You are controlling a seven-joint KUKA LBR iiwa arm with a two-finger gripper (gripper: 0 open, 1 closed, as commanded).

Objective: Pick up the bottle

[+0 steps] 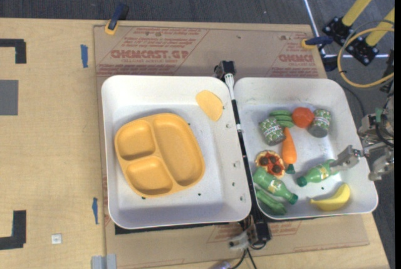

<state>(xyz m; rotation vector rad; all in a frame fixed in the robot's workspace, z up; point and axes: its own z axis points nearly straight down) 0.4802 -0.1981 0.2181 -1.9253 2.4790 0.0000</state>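
Two green plastic bottles lie in the right white bin (351,105): one (317,173) near its right wall, one (274,185) at its lower left. The gripper (374,152) sits at that bin's right rim, its grip state indeterminate. Two green cans, one carrot, one tomato, one banana share the bin. One yellow sectioned tray (159,153) occupies the left bin.

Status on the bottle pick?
Gripper at right bin's right side, touching green plastic bottle's top end; grasp unconfirmed. Bottle lying flat. Yellow banana close beside it.
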